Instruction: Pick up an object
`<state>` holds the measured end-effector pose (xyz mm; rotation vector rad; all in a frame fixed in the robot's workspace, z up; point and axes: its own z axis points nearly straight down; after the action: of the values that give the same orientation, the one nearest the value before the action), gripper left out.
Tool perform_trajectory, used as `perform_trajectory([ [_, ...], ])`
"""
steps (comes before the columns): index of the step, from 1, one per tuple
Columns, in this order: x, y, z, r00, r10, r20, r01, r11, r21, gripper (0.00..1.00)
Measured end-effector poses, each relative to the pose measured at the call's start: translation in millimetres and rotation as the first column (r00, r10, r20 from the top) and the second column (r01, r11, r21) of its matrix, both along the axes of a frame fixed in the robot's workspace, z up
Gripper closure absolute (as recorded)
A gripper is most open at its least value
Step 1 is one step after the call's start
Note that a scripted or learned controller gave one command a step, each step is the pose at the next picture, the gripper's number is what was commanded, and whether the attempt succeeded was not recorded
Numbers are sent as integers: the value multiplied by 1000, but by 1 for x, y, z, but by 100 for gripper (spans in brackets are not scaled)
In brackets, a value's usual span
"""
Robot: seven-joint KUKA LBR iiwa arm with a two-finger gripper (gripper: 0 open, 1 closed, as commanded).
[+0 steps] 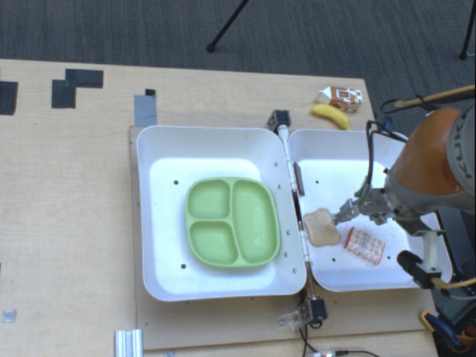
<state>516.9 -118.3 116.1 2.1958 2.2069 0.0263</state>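
toast slice (321, 227) tan, lying flat

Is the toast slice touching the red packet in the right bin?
Apart. The camera view shows bare white bin floor between the toast slice and the red packet.

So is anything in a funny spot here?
Yes: the banana and a small carton lie on the bench outside the bins, behind the right bin. The toast and red packet sit inside it.
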Motion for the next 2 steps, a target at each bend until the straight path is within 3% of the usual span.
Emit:
perform_trajectory([
  [1, -25, 22, -28, 1000, -6, -15, 6, 1000, 5, 0],
  [2, -23, 23, -16, 1000, -3, -10, 3, 1000, 7, 100],
])
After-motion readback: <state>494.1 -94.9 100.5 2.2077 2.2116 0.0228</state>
